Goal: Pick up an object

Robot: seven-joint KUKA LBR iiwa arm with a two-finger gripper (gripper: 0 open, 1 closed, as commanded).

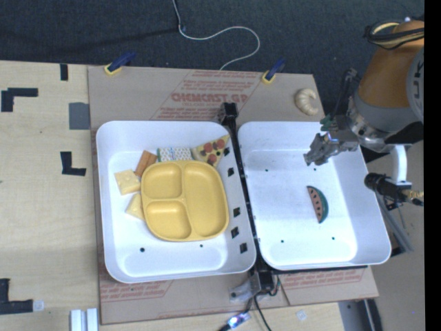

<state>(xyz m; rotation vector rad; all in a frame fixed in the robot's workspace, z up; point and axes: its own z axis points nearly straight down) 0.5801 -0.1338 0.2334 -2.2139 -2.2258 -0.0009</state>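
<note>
A watermelon slice toy [317, 204] lies on the floor of the right bin [289, 254], right of its middle. My gripper [318, 153] hangs over the same bin's upper right part, above and a little behind the slice, with nothing visible between its fingers. In the left bin [117, 254] a yellow divided plate [185, 200] sits in the middle. Small flat toys lie around its upper left: a cracker-like square [127, 181], a brown piece [145, 161], a patterned piece [173, 154] and a pizza slice [213, 148].
The bins stand on a cardboard sheet [200, 95] held by clips. A beige lump [308, 101] rests on the cardboard behind the right bin. A white cable [220, 36] loops over the dark cloth at the back. The arm [389, 88] fills the upper right.
</note>
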